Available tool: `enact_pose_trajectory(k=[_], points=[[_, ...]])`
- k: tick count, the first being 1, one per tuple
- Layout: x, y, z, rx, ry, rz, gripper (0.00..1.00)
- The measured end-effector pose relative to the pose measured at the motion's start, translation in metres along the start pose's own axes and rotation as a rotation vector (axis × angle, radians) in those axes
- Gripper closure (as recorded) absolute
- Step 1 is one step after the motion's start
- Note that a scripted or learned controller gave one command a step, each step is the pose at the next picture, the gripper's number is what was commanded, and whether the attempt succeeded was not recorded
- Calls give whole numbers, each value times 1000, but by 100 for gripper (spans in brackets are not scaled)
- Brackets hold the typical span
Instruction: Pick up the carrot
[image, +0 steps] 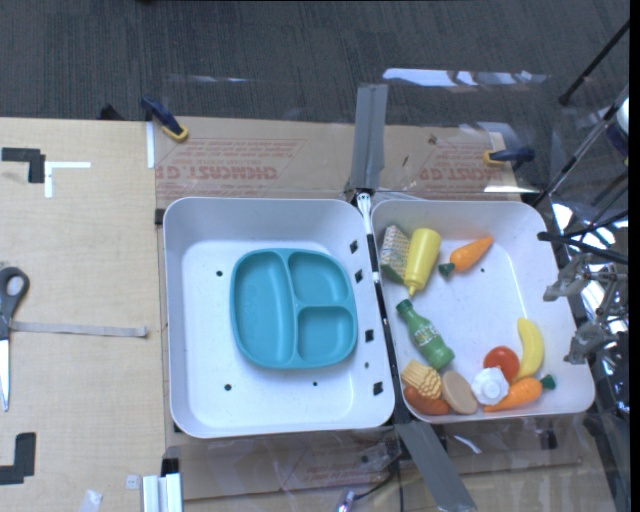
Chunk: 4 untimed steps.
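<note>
Pincer (585, 318) beside right bin's (535, 235) edge.

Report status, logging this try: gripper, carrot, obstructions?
Gripper off right bin's right edge. Upper carrot beside mustard bottle; lower carrot crowded by banana, tomato.

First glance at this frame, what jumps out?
The teal divided plate sitting alone in the left bin stands out most. The right bin holds a scatter of toy food: a yellow bottle beside a carrot near the top, a green bottle mid-bin, and a banana above a second carrot at the bottom.
</note>
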<state>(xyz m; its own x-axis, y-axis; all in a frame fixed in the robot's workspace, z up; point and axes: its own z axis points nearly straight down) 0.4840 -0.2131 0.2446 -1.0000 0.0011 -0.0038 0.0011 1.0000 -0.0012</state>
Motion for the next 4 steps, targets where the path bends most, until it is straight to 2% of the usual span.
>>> enact_pose_trajectory(k=[1,2,3,4], points=[[5,-8,135,-1,2,50,0],[5,42,152,0,0,206,0],[5,74,152,0,1,562,0],[-61,67,-10,1,-2,589,0]])
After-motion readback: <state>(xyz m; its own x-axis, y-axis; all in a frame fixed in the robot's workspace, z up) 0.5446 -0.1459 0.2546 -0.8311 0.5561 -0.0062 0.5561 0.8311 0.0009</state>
